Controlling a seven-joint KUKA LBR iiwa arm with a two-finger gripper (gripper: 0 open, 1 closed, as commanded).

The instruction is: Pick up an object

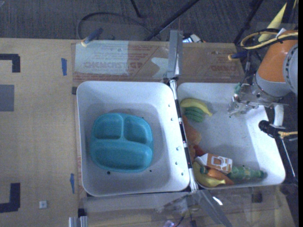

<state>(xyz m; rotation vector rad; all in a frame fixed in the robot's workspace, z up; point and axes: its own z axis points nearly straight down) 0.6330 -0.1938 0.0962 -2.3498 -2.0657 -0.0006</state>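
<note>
My gripper (238, 109) hangs over the far right part of the right bin (236, 138), below the orange band of the arm. Nothing shows between its fingers. To its left, a yellow banana (195, 104) lies on a green item (194, 115) near the bin's far left corner. An orange piece (191, 134) and a small red piece (198, 150) lie along the left wall. At the near edge sit a small carton (215, 162), another banana (204, 178), a carrot-like piece (218, 175) and a dark green vegetable (246, 173).
The left bin (90, 98) holds a teal divided plate (122, 141). A metal divider bar (173, 60) rises between the bins at the back. Cables and a black fitting (270, 126) hang at the right bin's right rim.
</note>
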